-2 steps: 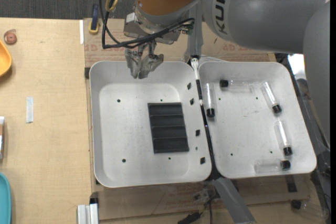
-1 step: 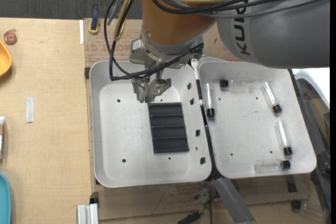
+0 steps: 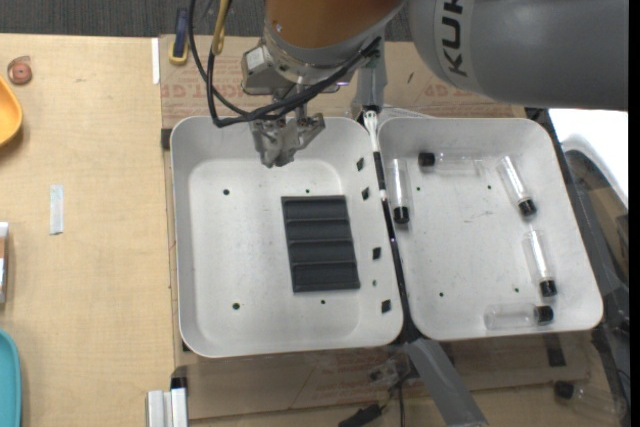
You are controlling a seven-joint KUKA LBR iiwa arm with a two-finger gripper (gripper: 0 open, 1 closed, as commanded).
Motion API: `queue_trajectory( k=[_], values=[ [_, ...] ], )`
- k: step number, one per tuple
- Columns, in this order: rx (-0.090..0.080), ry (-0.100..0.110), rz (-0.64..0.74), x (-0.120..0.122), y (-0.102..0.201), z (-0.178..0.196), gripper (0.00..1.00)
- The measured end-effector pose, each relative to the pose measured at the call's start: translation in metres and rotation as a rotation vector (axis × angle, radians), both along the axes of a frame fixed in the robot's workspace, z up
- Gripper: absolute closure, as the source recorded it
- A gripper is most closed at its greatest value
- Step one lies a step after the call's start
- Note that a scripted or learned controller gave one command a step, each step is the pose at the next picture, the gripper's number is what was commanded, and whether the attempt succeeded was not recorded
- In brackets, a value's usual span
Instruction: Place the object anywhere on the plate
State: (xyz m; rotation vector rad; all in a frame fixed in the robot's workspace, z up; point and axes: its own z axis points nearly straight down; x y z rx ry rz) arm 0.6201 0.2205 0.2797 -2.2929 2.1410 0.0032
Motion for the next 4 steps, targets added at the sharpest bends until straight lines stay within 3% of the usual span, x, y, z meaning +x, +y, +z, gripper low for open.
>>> queue_trajectory(
  k=[1,2,3,4],
  values=[
    [-0.001,0.001,0.082,-0.002,0.007,-0.016,1.0],
    [-0.002,0.002,0.195,-0.052,0.008,-0.04,1.0],
    [-0.002,0.001,0.239,-0.064,0.009,-0.025,1.0],
    [-0.003,0.001,0.37,-0.072,0.007,-0.044,1.0]
  ],
)
